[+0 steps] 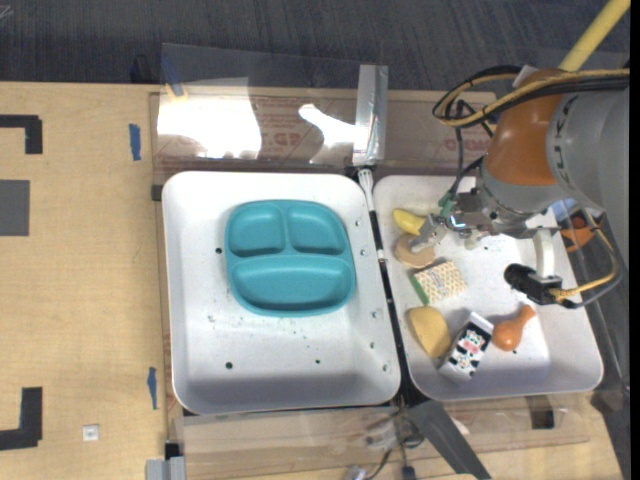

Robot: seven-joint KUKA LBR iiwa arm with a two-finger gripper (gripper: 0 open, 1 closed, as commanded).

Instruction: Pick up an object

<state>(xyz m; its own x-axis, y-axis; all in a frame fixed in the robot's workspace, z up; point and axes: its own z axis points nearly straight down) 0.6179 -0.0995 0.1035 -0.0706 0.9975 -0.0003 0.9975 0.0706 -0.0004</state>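
End effector (432, 230) over round tan disc (412, 252)

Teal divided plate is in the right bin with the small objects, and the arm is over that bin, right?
Not quite. The camera view shows the teal divided plate alone in the left bin; the small objects lie in the right bin, where the arm reaches.

Single fixed camera, mounted above tan wooden tabletop (70, 298), looking down at slant. Mid-range framing: both shallow white plastic bins (190, 368) fit whole, side by side, left bin centre-frame. Grey arm with orange band (545, 143) enters from frame right. Dark carpet floor (300, 8) along top edge.
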